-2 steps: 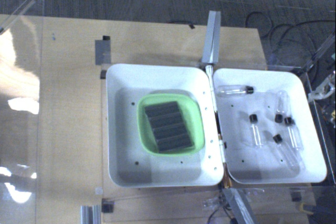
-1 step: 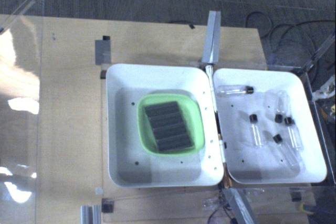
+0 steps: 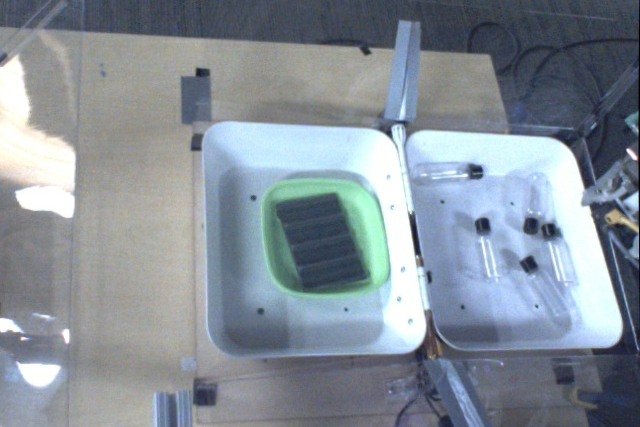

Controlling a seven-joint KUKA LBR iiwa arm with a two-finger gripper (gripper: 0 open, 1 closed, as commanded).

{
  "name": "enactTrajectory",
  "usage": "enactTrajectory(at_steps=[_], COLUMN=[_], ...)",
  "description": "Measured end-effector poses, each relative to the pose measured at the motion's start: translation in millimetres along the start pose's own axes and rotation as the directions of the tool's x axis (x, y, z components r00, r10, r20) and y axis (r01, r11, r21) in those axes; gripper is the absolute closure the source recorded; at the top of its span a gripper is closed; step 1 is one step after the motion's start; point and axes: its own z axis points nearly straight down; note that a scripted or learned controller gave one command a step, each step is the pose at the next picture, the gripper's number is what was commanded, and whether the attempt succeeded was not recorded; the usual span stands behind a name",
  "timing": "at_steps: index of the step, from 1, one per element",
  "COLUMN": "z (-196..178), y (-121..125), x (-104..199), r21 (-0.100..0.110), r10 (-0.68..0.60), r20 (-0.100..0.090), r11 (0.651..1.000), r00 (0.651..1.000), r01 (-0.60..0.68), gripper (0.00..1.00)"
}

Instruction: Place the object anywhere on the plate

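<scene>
Centre-left, my green plate waits as drop target, a dark block on it; vials lie loose at right for picking (claw state: cannot tell).

plate in left bin

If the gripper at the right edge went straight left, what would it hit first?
The gripper would likely meet the right bin at its rim, then the vials; its height is unclear, so it might pass over.
</scene>
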Motion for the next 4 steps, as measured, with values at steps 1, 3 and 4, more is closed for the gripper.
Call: enactTrajectory(at_steps=[1, 3, 4], z=[-118, -146, -49], y=[-1, 1, 0], x=[2, 1, 0], r21=[-0.008, -0.008, 0.0], r10=[0.131, 0.286, 0.29], r20=[-0.007, -0.007, 0.0], r11=[0.991, 0.958, 0.957], r00=[0.991, 0.958, 0.957], r01=[-0.131, -0.286, -0.29], gripper=[0.0, 0.0, 0.0])
